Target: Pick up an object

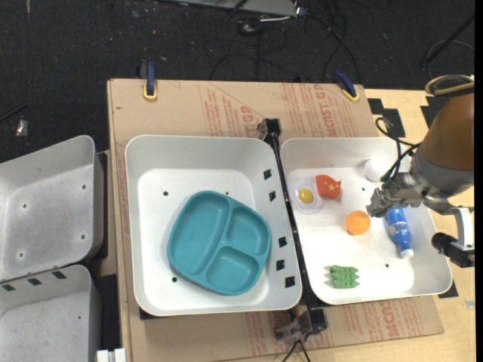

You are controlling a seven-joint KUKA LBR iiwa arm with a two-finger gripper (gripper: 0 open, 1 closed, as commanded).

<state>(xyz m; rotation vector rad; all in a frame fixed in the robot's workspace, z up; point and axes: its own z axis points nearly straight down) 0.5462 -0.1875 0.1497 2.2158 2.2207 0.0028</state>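
The right bin (pixel 400 281) holds an orange ball (pixel 358 222), a red piece (pixel 327 186), a fried egg toy (pixel 306 197), a green pea pod (pixel 343 276), a blue bottle (pixel 398 230) and a white ball (pixel 374 169). My gripper (pixel 386 200) hangs low over the bin's right side, just above the blue bottle's top end and right of the orange ball. Nothing shows between its fingers.
The left bin (pixel 143 202) carries a teal divided plate (pixel 219 242). A black divider (pixel 283 194) runs between the bins. Cardboard lies under both, and grey trays (pixel 45 194) stand off the bench at the left.
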